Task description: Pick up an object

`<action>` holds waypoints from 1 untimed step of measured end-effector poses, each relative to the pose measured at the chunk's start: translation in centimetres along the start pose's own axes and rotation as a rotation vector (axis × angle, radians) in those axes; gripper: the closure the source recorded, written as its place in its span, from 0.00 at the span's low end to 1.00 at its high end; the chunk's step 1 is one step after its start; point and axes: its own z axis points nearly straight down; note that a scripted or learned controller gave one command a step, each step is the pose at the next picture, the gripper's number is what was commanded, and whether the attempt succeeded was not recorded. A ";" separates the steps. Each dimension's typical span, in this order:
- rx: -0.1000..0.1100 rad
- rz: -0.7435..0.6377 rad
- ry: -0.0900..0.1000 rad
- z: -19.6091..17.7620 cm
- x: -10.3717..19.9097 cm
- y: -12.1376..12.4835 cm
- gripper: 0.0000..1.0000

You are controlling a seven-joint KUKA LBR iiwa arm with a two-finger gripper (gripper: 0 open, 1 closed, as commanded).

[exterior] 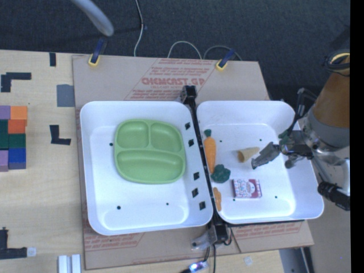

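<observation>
You see the arm (333, 104) cut off by the right edge, its base out of sight. By the right bin's (284, 209) left wall, a second small orange piece (217, 198) is too small to name. The pink packet's (247, 188) print is unreadable.

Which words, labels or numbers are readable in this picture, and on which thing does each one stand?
"CHEMCAST GP": red print on the brown board under the bins, behind them.
More red print on the board's front edge: too blurred to read.
Pink and white packet in the right bin: its print is too small to read.
</observation>
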 end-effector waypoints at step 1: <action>-0.010 -0.004 -0.002 -0.5 0.0 0.2 0.00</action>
